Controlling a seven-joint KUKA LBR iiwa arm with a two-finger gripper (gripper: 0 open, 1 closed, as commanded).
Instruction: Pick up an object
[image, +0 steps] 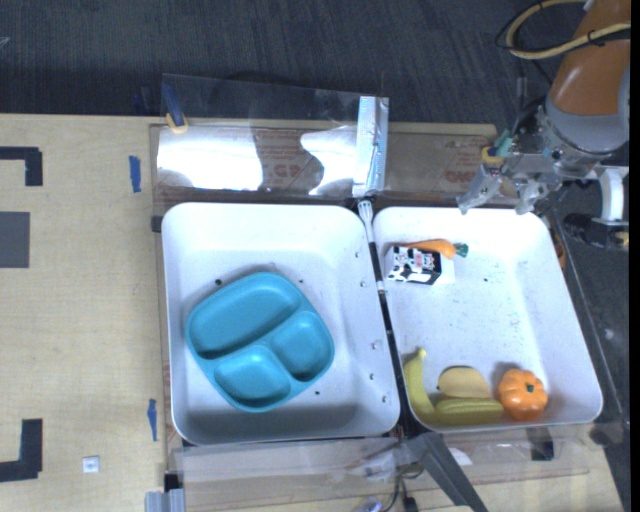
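The two-finger gripper (502, 192) hangs at the far rim of the right-hand shallow white bin (560, 300), near that bin's 1 o'clock corner. Its two thin fingers (474, 196) are spread apart, with nothing between them. Above it sits the grey wrist with its orange band (590, 85), at the 2 o'clock edge of the scene.

Inside the right-hand bin, nearest the gripper, a small black-and-white patterned card or packet (415, 265) lies at the bin's 11 o'clock area. A small orange carrot-shaped toy with a green tip (438, 248) touches its far edge.

At the bin's 6 o'clock side, well apart from the gripper, four items are grouped together:
- a yellow banana (412, 380), curving along the near-left corner;
- a tan, rounded, potato-like item (464, 381), just beside the banana;
- a yellow-green elongated item (470, 409), lying under the tan one;
- a small orange pumpkin with a dark stem (522, 393), at 5 o'clock, touching the group.

The left-hand shallow white bin (200, 240) holds a blue plastic divided tray with three compartments (260, 340), set at a slant in the bin's middle.

Both bins rest on a light wooden bench (70, 330).
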